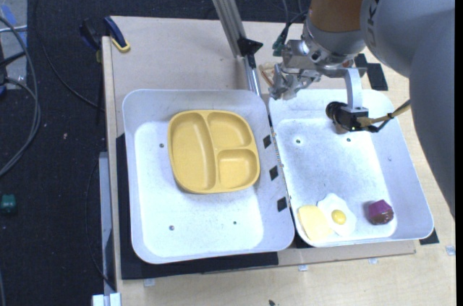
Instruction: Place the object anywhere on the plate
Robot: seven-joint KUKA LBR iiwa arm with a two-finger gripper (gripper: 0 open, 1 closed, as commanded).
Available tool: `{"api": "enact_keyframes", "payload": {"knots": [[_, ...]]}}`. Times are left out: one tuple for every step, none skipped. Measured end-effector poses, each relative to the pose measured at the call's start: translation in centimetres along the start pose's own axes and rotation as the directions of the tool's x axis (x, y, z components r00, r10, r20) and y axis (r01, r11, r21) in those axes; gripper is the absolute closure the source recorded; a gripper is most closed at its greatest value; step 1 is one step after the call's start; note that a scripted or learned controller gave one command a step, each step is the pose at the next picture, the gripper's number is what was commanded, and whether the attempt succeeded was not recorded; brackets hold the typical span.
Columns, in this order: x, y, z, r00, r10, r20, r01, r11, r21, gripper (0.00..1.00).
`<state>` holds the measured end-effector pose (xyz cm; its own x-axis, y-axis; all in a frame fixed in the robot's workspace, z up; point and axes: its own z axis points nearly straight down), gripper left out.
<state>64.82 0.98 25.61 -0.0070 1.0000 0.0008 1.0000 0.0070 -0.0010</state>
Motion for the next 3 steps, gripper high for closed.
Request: {"api": "enact_keyframes", "payload": {"knots": [[4.4,0.4,1.9,1.000,0.000,0.000,0.000,1.000,0.001,1.00],[9.7,0.6,3.5,1.000,-0.001,0.000,0.001,1.000,0.001,1.00],[9.6,0.0,1.7,1.000,0.004,0.000,-0.004,1.000,-0.002,1.00]]}}
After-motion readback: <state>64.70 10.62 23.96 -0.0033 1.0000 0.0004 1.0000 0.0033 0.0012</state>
